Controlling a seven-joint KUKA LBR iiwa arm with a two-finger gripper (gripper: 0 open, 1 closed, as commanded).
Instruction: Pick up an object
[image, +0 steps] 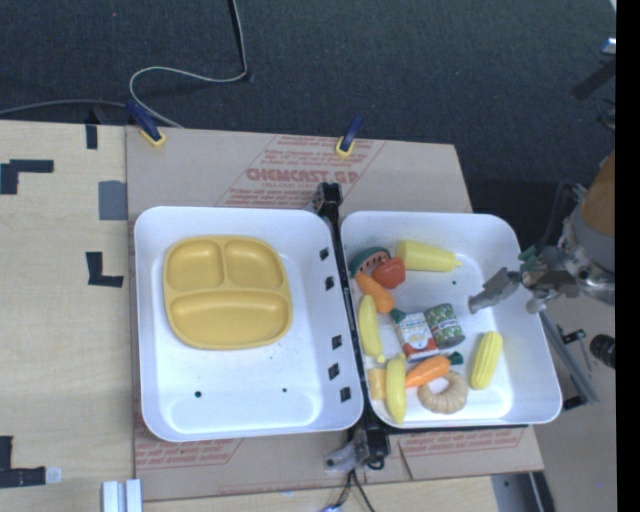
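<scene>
Two shallow white bins are set side by side on a brown printed cardboard sheet (290, 175) on the bench. The left white bin (160, 400) is occupied by a yellow plastic divided plate (228, 292), placed toward its far left corner.

The right white bin (535, 395) is loaded with toy food, packed mostly along its left wall.
- A yellow plastic corn-like piece (428, 257) is laid near the far edge.
- A red plastic vegetable with a green top (381, 268) is seen just left of it.
- A short orange carrot (375, 292) is touching that red piece, nearer the left wall.
- A yellow banana (369, 328) is laid along the left wall.
- A small green and white packet (430, 328) is seen at the bin's middle.
- A yellow corn cob (486, 360) is set apart, toward the right wall.
- A second orange carrot (428, 370) is rested beside a tan ring-shaped doughnut (443, 393) at the near edge.
- A yellow oblong piece (396, 385) is seen by the near left corner.

The grey two-finger gripper (500, 287) is positioned over the right bin's right side, above bare floor, apart from the corn cob and the packet. Nothing is seen held; whether the pincer is open or closed cannot be told.

Two blue and yellow clamps (148, 128) are fixed at the cardboard's far edge.
</scene>
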